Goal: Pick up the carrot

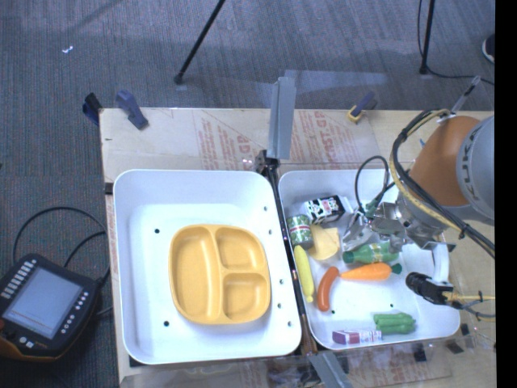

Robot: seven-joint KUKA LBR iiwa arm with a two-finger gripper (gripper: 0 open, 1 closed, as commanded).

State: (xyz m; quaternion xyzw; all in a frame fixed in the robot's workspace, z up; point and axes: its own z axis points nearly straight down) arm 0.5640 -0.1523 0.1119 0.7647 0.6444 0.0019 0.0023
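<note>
We see an evenly lit scene, bright without being harsh. The two white bins (129, 217) are the brightest surfaces, close to washed out on their floors, yet we find no sharp glare there. Soft, short shadows sit under the yellow tray (220, 273) and along the bin walls. A broad, dim shadow band crosses the grey carpet (97, 47) at the top. The picture is slightly soft and grainy all over; small print on the packets in the right-hand bin is unreadable. Straight edges of the tabletop (202, 136) stay straight.

Robot lab, teach pendant (44, 305), tripod legs (202, 31), clamped bench (202, 140)
</note>
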